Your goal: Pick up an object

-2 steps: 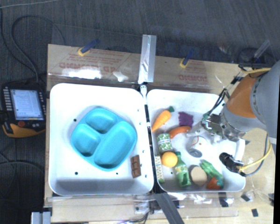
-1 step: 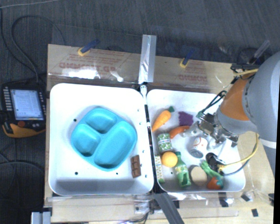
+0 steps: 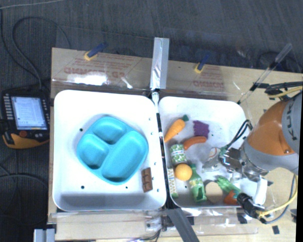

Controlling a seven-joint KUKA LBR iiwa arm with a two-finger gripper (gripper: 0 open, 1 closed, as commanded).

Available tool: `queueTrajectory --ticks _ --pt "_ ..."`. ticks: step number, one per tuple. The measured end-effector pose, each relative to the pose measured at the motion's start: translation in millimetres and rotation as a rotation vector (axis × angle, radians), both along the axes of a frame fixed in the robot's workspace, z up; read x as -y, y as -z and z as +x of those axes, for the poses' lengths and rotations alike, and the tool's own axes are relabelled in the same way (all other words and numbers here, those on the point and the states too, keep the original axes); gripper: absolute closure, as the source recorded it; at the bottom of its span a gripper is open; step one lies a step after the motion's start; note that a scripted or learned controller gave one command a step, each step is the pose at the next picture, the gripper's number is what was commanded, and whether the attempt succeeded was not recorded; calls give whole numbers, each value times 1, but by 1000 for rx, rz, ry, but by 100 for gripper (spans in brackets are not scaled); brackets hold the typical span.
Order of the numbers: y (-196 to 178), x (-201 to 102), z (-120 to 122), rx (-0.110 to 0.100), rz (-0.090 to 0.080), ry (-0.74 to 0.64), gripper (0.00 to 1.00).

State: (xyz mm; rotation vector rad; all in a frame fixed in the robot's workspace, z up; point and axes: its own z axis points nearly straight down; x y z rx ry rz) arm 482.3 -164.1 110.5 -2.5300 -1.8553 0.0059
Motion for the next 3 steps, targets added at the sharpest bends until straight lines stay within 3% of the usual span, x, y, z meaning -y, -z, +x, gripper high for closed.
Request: queueTrajectory --ticks 1,2,3 --pt "-81 -58 18 1 -5 387 0" --pt "-89 -58 18 -2 -8 386 100" --pt "-162 -105 1 2 -6 343 100"
